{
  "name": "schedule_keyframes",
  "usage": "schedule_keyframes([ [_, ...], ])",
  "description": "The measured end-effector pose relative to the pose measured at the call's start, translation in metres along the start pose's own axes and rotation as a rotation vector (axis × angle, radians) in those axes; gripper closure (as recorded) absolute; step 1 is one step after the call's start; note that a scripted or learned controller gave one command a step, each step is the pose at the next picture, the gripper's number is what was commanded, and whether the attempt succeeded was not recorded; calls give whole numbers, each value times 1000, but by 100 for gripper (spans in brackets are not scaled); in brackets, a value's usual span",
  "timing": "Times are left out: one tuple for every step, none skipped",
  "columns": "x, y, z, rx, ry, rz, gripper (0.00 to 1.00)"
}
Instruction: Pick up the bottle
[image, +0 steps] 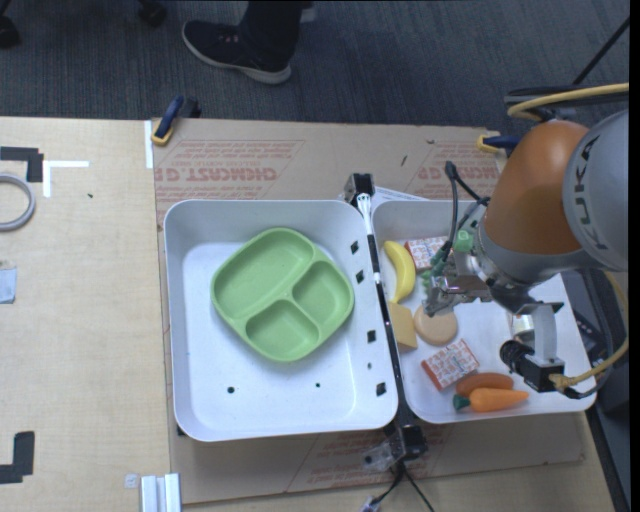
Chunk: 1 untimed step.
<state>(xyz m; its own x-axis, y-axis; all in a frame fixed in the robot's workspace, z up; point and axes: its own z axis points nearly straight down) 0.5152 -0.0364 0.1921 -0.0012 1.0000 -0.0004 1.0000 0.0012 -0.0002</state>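
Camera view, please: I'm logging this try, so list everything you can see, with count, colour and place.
Bins: two, white, side by side on the bench.
Divided plate: one, green, in the left-hand bin.
Banana: one, yellow, right-hand bin, near the divider.
Carrot: one, orange, right-hand bin, front edge.
Small box: one, red and white, above the carrot.
Round disc: one, tan, middle of the right-hand bin.
Shoe: one, black, on the floor beyond the bench.
Arm: one, grey and orange, over the right-hand bin.
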Motion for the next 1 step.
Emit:
schedule_keyframes([
  [24, -37, -67, -1, -1, -36, 100],
])
